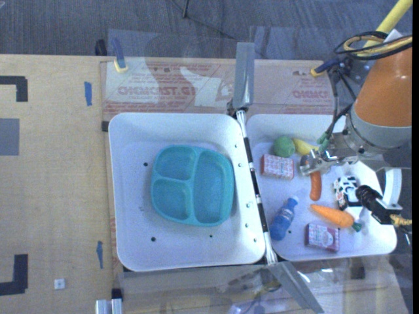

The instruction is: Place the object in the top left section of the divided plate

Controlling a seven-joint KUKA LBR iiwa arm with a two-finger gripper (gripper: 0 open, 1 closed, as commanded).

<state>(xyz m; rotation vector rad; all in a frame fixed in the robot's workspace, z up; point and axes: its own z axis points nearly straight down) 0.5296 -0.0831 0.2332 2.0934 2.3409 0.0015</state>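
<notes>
A teal divided plate (193, 184) lies in the middle of the left bin (131, 142), its three sections bare. Its top left section (177, 162) is the small one at the back left. My gripper (313, 164) hangs over the back of the right bin (376, 241). It sits just above the upper end of a small orange-red sausage (315, 188), between a pink box (277, 167) and a black-and-white toy (345, 190). Nothing shows as held in it.
The right bin also holds a green ball (284, 146), a yellow piece (302, 146), a blue bottle (283, 218), a carrot (332, 216) and a second pink box (322, 236). The bins' shared wall (252, 188) runs between plate and gripper.
</notes>
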